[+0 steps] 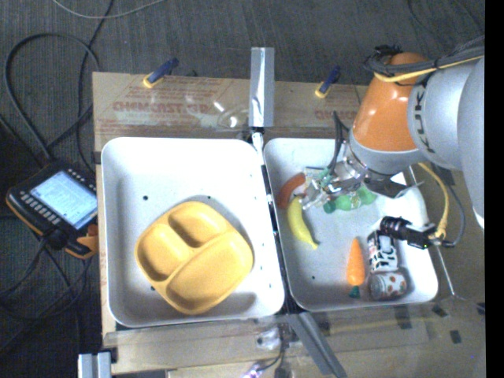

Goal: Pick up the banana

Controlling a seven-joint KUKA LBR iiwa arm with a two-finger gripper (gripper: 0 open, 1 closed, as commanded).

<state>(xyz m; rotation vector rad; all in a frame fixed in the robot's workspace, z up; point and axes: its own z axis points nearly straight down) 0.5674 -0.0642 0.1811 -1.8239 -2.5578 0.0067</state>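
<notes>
The fingers' state cannot be told: the gripper point(335, 186) is blurred above the right bin point(425, 290), just beside the banana point(300, 224), near its left wall.

In the right bin point(293, 286), the banana point(301, 224) has bare floor on its right and lower sides. A red-orange piece point(291, 186) touches its upper end, green items point(350, 201) crowd just beside the pincer point(331, 187), and the carrot point(356, 263) and can point(386, 272) stand apart toward the near corner.
</notes>
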